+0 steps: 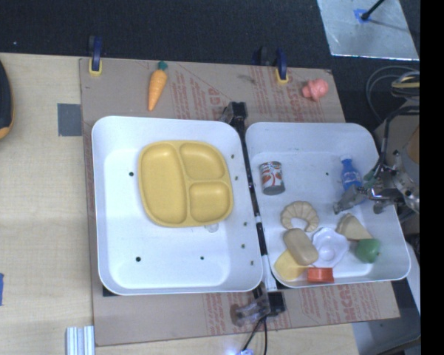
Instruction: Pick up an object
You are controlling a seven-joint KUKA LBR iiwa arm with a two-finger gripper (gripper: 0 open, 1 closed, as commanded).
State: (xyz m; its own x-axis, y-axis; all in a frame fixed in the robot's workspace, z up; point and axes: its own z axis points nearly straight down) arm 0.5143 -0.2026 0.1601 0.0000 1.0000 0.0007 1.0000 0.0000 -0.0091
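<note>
The right bin (310, 140) holds a small can (272, 177), a blue bottle (348, 172), a croissant (301, 214), a tan bread roll (301, 246), a yellow wedge (284, 266), a clear white cup (329, 245), a pale wedge (353, 228), a green ball (367, 251) and a small red block (320, 275). My gripper (363, 203) comes in low over this bin's right side, just right of and below the blue bottle and above the pale wedge. Its two metal fingers stand apart, open, with nothing between them.
A yellow divided plate (185, 183) lies in the left bin (118, 257). On the cardboard behind the bins lie a toy carrot (156, 86) and a pink lump (315, 89). Clamps sit between the bins at the back and front.
</note>
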